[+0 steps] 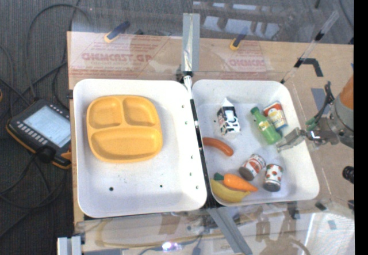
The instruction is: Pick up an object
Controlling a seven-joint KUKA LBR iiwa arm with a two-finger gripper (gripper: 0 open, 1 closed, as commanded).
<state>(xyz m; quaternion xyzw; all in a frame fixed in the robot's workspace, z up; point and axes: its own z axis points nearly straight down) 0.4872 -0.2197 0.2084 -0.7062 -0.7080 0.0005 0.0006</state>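
Camera view has the gripper (289, 140) at the right bin's (299, 190) right rim, grasping nothing, finger spread unreadable, beside the green bottle (264, 127) and a can (276, 116) lying touching, so a descent could nudge both apart

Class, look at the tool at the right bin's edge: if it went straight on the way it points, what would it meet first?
Probably the green bottle, just beyond the tool, which points leftward into the right bin. Its height above the bin is unclear, so it might pass over.
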